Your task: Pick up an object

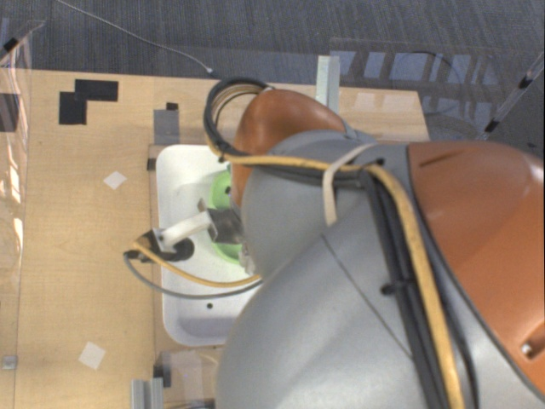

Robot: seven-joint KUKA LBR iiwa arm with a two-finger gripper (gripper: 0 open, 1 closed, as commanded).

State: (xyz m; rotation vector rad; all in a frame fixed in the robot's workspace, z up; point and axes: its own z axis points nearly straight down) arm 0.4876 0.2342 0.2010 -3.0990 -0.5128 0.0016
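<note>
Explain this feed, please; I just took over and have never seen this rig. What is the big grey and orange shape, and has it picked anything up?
The big grey and orange shape is the robot arm, reaching in from the right. One camera, fixed above the bench, looks down at a slant. Below the arm a shallow white bin sits on the wooden bench. A green thing lies in it, partly hidden. The gripper is low over the bin beside the green thing; whether it holds anything cannot be told.
</note>
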